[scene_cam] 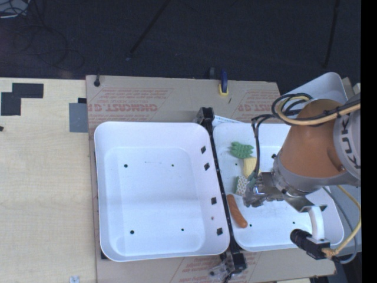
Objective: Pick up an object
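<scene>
Camera view, looking down at a slant: two white bins side by side on a cardboard sheet w/ red print, over a pale wood bench. Left bin sits to the left; right bin holds all the objs. Arm comes in from the right, orange band broad over the right bin, black cables looped above it. Gripper is down low inside the right bin, near its left-centre, metal parts pointing toward the bin divider. Can't tell how far apart its tips stand, too small and blurred. Objs in right bin: green toy near the upper left part, a yellow piece just below it, a green-white speckled item just beside the gripper on its left, poss. touching, can't say for sure. An orange carrot-like obj lies below the gripper, along the bin's left wall, apart from the tips. Black clips join the bins at top and bottom. A blue-yellow clamp sits at the cardboard's far edge.
</scene>
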Motion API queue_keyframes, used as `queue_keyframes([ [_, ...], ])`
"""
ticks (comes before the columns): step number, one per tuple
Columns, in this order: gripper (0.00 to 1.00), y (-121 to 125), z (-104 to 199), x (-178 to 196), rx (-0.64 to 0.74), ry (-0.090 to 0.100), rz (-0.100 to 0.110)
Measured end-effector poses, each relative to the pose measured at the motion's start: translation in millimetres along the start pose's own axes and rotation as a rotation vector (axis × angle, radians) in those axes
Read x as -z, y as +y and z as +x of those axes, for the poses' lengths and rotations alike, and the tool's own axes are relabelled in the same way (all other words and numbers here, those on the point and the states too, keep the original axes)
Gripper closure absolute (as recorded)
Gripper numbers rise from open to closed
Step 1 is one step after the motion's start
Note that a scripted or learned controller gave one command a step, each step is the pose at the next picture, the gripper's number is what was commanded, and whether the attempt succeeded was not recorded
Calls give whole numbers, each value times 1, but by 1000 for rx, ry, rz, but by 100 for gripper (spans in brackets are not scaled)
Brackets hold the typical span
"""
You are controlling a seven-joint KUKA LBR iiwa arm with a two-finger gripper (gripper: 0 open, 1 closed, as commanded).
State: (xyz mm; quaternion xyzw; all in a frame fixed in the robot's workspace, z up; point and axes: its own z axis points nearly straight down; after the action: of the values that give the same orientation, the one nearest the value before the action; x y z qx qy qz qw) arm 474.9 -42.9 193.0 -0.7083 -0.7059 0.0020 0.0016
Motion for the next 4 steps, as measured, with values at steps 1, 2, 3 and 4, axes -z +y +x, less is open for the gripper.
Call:
queue_keyframes([
  [1, 100, 110, 74, -5, 12, 3, -9],
  [2, 100, 56, 130, 90, 11, 5, -8],
  [3, 100, 36, 43, 133, -4, -2, -7],
  [4, 100, 16, 100, 153, 10, 2, -4],
])
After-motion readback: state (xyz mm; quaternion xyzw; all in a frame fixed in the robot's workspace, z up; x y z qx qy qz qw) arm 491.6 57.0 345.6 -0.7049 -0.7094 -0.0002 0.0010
